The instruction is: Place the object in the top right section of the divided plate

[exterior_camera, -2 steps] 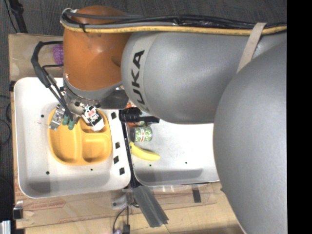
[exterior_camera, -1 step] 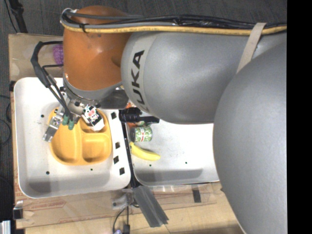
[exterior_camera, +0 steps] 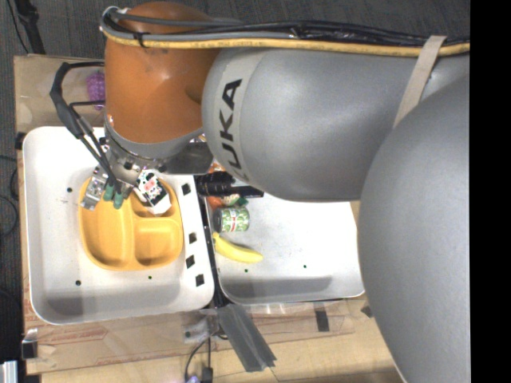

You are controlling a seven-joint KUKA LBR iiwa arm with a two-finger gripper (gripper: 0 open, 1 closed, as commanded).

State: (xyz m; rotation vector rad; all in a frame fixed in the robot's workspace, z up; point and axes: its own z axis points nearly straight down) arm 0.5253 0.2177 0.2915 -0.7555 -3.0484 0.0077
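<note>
A yellow divided plate (exterior_camera: 120,242) lies in the left white bin (exterior_camera: 48,214). A small white object with red and black markings (exterior_camera: 152,191) rests at the plate's upper right part, on or by the rim. My gripper (exterior_camera: 106,195) hangs over the plate's upper left part, just left of that object. Its fingers stand apart with bare yellow plate showing between them, so it is open and holds nothing. The orange wrist band and grey arm hide the back of both bins.
The right bin (exterior_camera: 319,246) holds a green can (exterior_camera: 232,219), a yellow banana (exterior_camera: 238,250) and an orange item (exterior_camera: 219,201) partly under the arm. A purple thing (exterior_camera: 96,87) lies on the bench behind the left bin.
</note>
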